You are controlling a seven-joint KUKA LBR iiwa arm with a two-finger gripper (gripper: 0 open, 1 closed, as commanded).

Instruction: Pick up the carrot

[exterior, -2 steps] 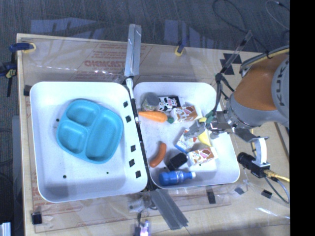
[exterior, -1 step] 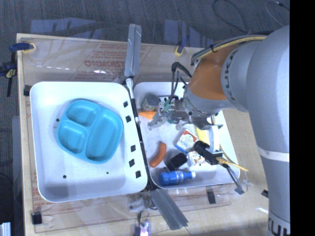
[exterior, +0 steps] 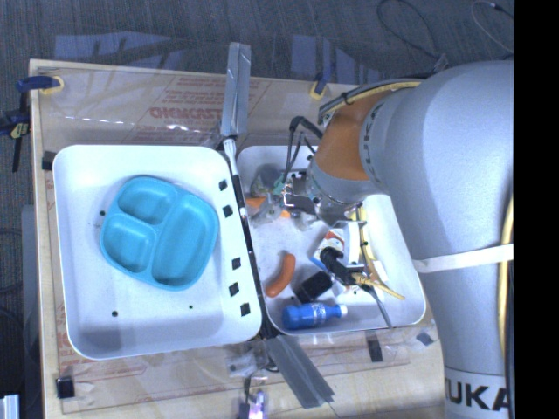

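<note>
- Arm (exterior: 437, 173): grey bulk covers the right side of the right bin, orange band over that bin's far half.
- Left bin (exterior: 79, 321): holds only a blue divided plate (exterior: 160, 230). No part in the task.
- Right bin (exterior: 409, 299): all the loose things lie here, and so does the work.
- Gripper (exterior: 269, 195): low in the right bin's far left corner, close to the wall shared with the left bin. Cannot tell whether it is wide or narrow, because wrist and clutter mask the tip.
- Blue bottle (exterior: 314, 314): on its side along the near wall, well apart from the gripper.
- Orange-brown curved stick (exterior: 280, 273): mid-bin, reads more as a sausage. Untouched.
- Black block (exterior: 313, 285): just beside the stick and the bottle.
- Carrot (exterior: 255, 203): taken to be the small bright orange piece just beside the gripper, against the shared wall. It looks to rest on the bin floor.
- Progress, as judged: the approach looks done. Nothing shows a grasp, so closing on the carrot and lifting remain.
</note>
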